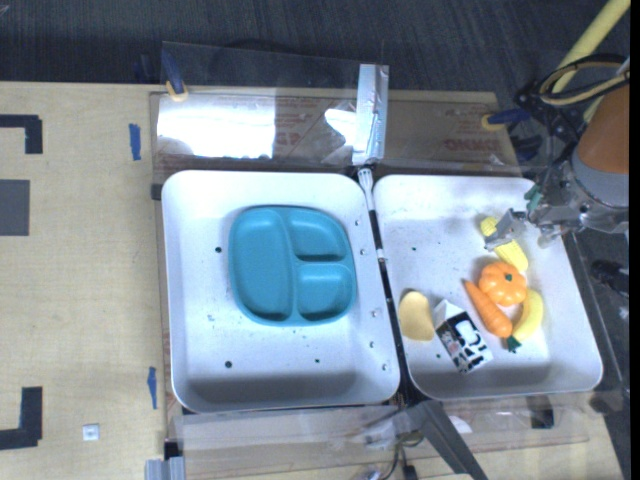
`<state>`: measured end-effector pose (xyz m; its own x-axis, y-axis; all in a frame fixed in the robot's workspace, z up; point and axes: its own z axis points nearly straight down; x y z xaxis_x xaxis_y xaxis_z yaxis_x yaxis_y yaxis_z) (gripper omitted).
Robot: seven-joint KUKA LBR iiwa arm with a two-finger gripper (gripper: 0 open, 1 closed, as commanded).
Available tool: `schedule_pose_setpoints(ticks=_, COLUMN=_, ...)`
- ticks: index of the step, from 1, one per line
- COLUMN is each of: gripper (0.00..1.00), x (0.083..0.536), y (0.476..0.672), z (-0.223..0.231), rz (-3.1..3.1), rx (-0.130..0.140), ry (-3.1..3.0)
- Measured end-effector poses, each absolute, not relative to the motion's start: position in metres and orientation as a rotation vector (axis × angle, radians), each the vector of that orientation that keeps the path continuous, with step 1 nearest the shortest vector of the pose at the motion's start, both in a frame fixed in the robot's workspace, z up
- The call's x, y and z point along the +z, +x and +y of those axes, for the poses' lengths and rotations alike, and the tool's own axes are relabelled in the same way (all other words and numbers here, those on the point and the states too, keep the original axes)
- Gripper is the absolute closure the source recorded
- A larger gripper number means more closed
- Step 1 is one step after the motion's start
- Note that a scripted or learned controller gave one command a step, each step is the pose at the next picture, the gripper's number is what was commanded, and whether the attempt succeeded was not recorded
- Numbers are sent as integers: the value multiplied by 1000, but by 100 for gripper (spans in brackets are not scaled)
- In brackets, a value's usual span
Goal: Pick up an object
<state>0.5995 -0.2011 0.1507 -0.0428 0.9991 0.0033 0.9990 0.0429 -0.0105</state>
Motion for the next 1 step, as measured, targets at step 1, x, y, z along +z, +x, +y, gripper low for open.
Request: schedule_pose_setpoints(ticks=1, gripper=0, x=96, y=624, z=-210, rz=-2251, rx=-18, ry=-2183)
